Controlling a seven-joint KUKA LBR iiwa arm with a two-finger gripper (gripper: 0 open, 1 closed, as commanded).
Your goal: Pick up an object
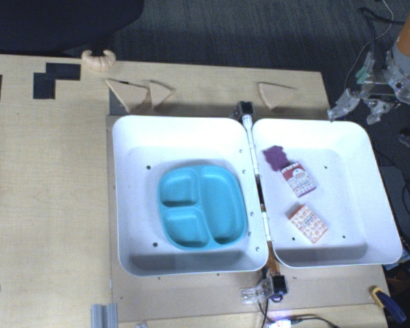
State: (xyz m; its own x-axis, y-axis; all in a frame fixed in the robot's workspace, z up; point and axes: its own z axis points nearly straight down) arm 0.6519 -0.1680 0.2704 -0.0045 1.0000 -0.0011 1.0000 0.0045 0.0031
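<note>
My two-finger gripper point(356, 109) hangs open and empty just past the right white bin's point(369, 183) far rim. Inside: a purple crumpled piece point(276, 157), two red-and-white packets point(298, 180) point(308, 223), open floor along the right wall.

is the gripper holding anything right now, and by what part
Nothing is held. The gripper hangs open above the right bin's far corner, with nothing between its fingers. The purple object and two small packets lie untouched in that bin.
</note>
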